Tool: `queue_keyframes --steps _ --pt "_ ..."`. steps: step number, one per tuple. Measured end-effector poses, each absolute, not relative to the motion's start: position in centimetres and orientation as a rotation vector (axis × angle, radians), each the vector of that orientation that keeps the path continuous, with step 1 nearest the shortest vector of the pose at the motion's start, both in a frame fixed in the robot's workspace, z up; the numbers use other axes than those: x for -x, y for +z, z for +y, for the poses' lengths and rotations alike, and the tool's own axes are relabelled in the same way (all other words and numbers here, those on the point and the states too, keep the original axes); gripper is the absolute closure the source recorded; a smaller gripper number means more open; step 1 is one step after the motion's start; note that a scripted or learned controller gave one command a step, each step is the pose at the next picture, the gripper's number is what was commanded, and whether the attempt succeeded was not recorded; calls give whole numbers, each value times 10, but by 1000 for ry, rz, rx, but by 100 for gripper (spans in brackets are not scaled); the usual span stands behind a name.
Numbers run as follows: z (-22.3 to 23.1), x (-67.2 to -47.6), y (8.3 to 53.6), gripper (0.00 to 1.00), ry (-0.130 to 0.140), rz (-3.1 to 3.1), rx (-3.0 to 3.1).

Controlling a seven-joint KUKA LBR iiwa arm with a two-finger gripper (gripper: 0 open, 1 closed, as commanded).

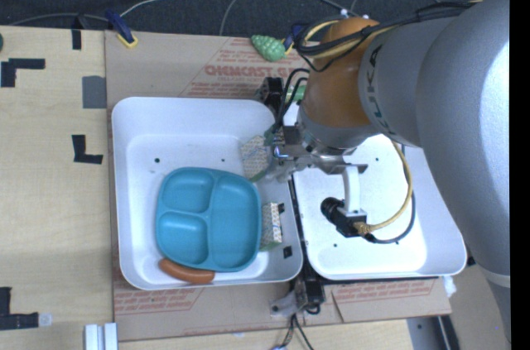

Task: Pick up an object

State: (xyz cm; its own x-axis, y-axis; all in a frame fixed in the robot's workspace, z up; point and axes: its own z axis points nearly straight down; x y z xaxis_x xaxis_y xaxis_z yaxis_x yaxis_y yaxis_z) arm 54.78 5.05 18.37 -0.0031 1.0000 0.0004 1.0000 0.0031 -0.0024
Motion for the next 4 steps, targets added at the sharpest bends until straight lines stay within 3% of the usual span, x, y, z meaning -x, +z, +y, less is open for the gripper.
queue_keyframes --steps 1,2,3,4 --pt "-32 -570 241 100 2 -2222 2224" --pt "18 -575 183 100 3 -2221 2218" --pt "18 -575 184 0 2 -2222 2219" --pt "-19 -512 184 0 4 -2220 2222"
